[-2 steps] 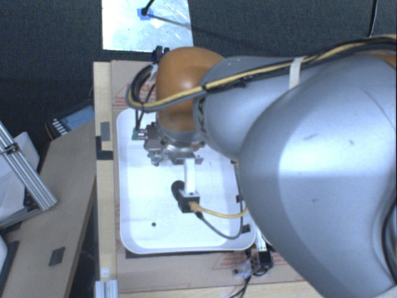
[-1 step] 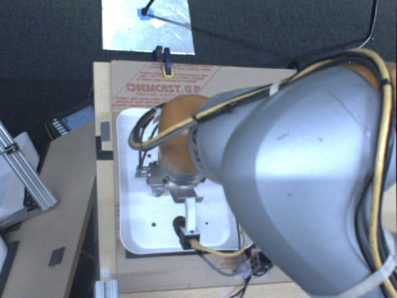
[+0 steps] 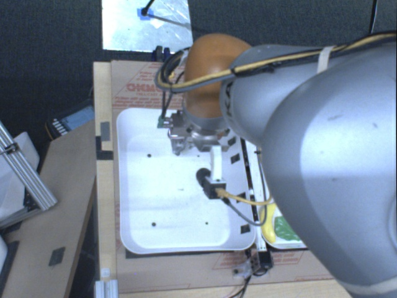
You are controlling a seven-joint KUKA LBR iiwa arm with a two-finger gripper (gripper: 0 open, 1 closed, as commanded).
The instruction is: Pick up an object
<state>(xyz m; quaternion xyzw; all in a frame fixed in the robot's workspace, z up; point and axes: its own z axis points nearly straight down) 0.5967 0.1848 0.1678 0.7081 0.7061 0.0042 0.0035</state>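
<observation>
Bars (image 3: 25, 172) of shiny metal lie at the far left edge of the frame, on a slant. Next to them is a brown board (image 3: 59, 197). A silver sheet (image 3: 146, 14) sits at the top, left of the middle.

The left bin (image 3: 133, 185) fills the middle of the frame, a bit to the left. It is white and lies on cardboard (image 3: 133, 85) with red print. A few small dark dots (image 3: 149, 156) show on its floor.

The claw (image 3: 178, 143) hangs over the upper right part of the left bin, close to the back wall. It points down at the white floor. I cannot tell if the claw is apart or together, since it looks small and dark from up here. I see nothing held in it.

Above the claw is the orange band (image 3: 211, 67), round like a ball. The big grey arm (image 3: 322, 135) fills the whole right side of the frame.

Under the arm, at the lower right, a corner of the right bin (image 3: 296, 244) peeks out. A yellow thing (image 3: 268, 225) with a green patch lies there, by the bin's left wall. It is well apart from the claw, and the arm hides most of it.
</observation>
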